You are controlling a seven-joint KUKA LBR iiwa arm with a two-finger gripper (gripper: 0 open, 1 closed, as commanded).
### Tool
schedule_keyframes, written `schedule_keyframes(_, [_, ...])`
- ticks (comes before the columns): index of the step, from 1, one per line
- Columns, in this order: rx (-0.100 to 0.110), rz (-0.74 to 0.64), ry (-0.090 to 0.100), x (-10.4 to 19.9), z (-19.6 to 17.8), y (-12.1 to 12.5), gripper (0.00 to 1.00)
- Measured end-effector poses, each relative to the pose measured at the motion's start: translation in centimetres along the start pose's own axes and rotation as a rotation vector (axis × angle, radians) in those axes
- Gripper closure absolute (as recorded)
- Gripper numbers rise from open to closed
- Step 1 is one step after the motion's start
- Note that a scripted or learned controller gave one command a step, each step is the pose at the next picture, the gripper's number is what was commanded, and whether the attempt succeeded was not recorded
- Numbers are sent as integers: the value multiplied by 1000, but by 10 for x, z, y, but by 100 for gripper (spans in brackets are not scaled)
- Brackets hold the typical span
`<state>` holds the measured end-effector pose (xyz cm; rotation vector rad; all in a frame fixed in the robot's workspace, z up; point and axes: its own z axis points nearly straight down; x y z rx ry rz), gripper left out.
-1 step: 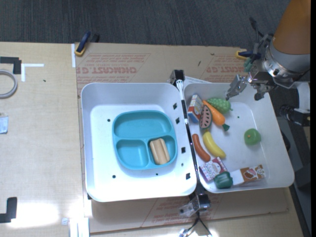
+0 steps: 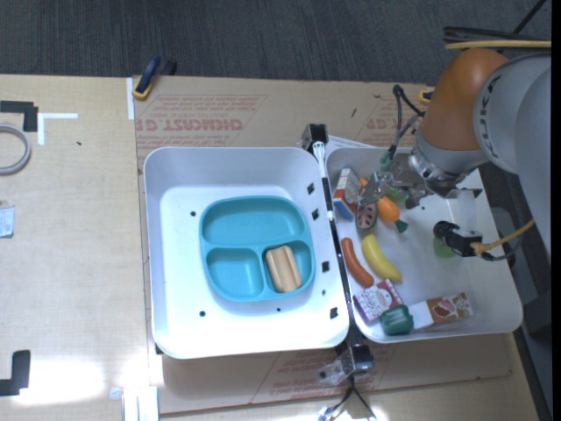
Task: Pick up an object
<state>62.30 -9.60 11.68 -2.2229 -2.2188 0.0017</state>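
Jaws (image 2: 375, 202) of the grey arm hang low in the right white bin (image 2: 491, 296), over a small orange toy (image 2: 387, 208) at its upper left; whether they are wide or narrow I cannot tell. Just below lie a yellow plastic banana (image 2: 380, 258) and a red sausage (image 2: 357, 262). In the left white bin (image 2: 166, 261), a teal divided tray (image 2: 238, 226) holds a tan bread roll (image 2: 282, 267).
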Motion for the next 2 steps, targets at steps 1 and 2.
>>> schedule_keyframes(1, [1, 4, 1, -1, -10, 0, 100])
schedule_keyframes(2, [-2, -4, -1, 10, -120, 5, 100])
